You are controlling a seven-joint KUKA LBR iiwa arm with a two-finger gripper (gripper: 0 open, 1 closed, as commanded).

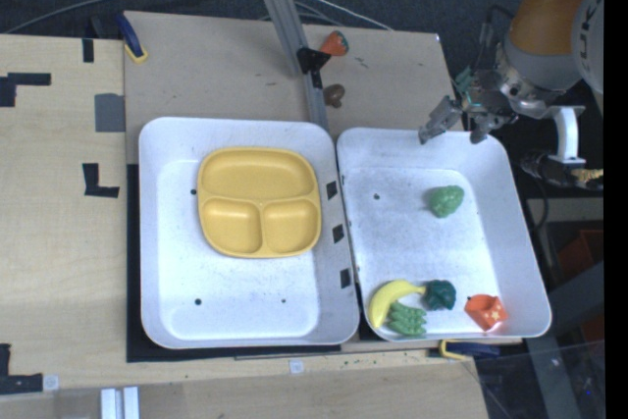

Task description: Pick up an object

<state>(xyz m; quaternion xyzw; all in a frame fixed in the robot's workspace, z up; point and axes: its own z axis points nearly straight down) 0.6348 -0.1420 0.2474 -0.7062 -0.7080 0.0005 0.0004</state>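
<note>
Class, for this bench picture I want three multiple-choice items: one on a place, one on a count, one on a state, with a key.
1. Where is the yellow divided plate?
A. in the left bin
B. in the right bin
C. on the bare bench

2. How many items lie in the right bin?
A. two
B. five
C. eight

3. What is the tool doing?
A. gripping the banana
B. poised over the right bin's far rim, carrying nothing
C. pressing on the plate

Key:
1 A, it sits inside the left bin.
2 B: light green lump, banana, green piece, dark teal piece, orange-red piece.
3 B, nothing is between its fingers.
</note>
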